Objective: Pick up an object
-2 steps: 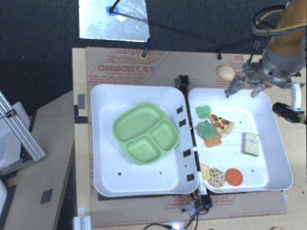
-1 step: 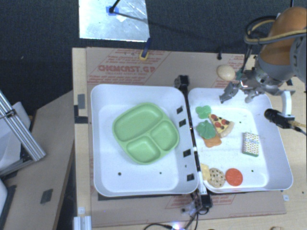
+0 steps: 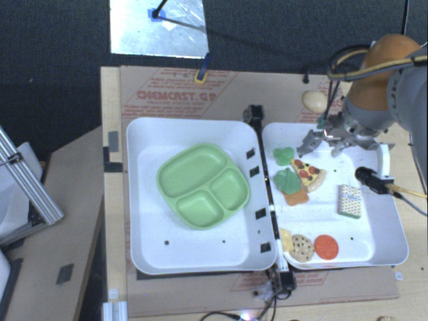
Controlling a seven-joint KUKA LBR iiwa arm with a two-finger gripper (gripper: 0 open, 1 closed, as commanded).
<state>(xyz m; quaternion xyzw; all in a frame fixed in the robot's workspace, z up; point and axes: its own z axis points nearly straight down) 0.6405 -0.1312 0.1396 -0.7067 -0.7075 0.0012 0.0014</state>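
Beside the hand (image 3: 322, 144), pizza slice (image 3: 308, 174) points up-left.

A pale green divided plate (image 3: 202, 185) sits in a white bin (image 3: 144, 179), near a red-spotted pizza slice (image 3: 308, 174) and an orange-red disc (image 3: 326, 247).

In the right bin (image 3: 384, 243), toys crowded the left side: green pieces (image 3: 286, 169), a pizza slice (image 3: 309, 174), a cookie (image 3: 301, 247) and a red disc (image 3: 326, 247). A checkered block (image 3: 350, 200) stood apart. Bare floor lay between them. The green tray (image 3: 203, 185) filled the left bin's (image 3: 144, 179) middle.
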